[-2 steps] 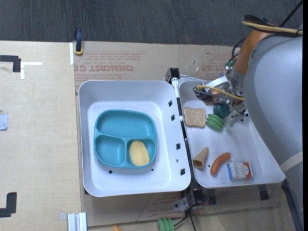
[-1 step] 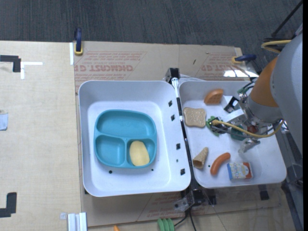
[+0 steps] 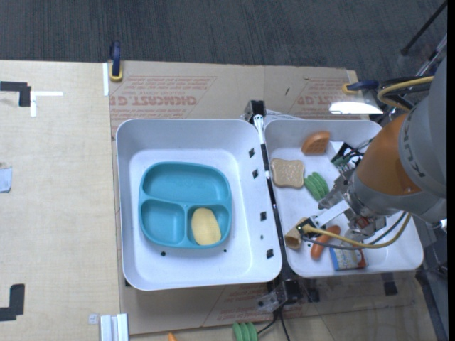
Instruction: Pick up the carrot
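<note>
A slender orange-red piece, which I take for the carrot (image 3: 320,246), lies near the front of the right bin (image 3: 398,260), partly under the yellow cable. My gripper (image 3: 352,220) hangs low over the bin's front middle, just right of and behind that piece. The arm's grey and orange wrist covers much of the bin's right side. A small red bit shows right under the gripper, too hidden for me to name.
The right bin also holds an orange oval lump (image 3: 316,143) at the back, a toast slice (image 3: 287,172), a green vegetable (image 3: 316,185), a brown chunk (image 3: 292,239) and a blue-and-white packet (image 3: 346,260). The left bin (image 3: 128,212) carries a teal divided tray (image 3: 160,222) with a yellow potato-like piece (image 3: 205,226).
</note>
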